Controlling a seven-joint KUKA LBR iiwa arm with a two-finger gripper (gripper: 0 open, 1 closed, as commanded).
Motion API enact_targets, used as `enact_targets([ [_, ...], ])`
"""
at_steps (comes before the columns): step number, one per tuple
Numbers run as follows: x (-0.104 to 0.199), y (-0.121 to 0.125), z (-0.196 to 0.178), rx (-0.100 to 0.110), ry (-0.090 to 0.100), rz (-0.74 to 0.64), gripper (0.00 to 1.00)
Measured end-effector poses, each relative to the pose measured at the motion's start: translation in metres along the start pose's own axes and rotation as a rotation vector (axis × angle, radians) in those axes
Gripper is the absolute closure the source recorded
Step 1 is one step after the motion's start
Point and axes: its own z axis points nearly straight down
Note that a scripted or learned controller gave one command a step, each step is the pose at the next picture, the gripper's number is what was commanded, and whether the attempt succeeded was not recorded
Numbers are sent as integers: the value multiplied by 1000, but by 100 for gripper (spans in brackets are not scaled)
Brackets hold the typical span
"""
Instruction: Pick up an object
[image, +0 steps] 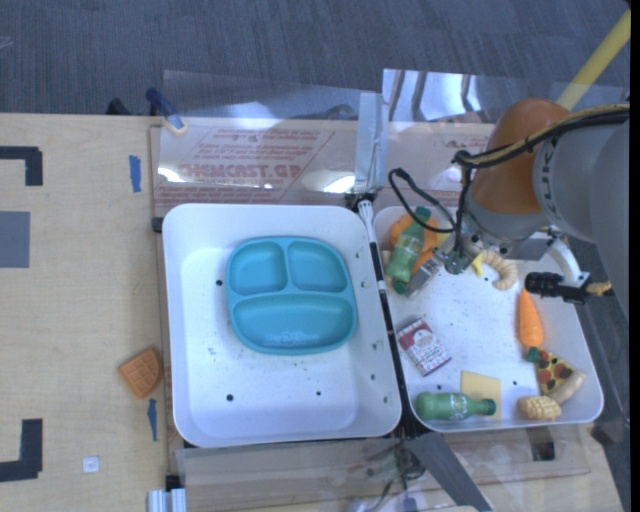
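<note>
Starting at the far left: wooden worktop (70, 330) with black corner marks and blue tape bits. A small waffle-patterned orange piece (141, 371) lies on it, just outside the left bin (200, 400).

Left bin: white, shallow. A blue divided plate (291, 295) sits in its upper middle, three compartments, nothing in them.

Right bin (590, 400), touching the left one along the centre seam, carries the clutter. Near its lower left, a red-and-white packet (422, 346). Below that, a green bottle (455, 405) lying on its side along the front wall. Just above the bottle's right end, a yellow cheese-like wedge (480, 384). Upper left corner of this bin: a second green bottle (406, 254), tilted, resting against an orange item (415, 235).

Gripper (456, 262) is down in the bin just right of that tilted bottle, near it; whether it touches is unclear. Jaws: cannot tell, they are too small and dark to read.

Further right: a pale curved piece (501, 270), a carrot (530, 320) standing lengthwise near the right wall, a pizza slice (556, 375) below it, a corn cob (540, 407) at the front right corner.
</note>
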Motion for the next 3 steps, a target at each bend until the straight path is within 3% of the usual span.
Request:
enact_targets([
  [1, -23, 2, 1, 3, -1, 469, 0],
  [2, -28, 12, 1, 29, 13, 649, 0],
  [3, -26, 12, -7, 36, 13, 650, 100],
])
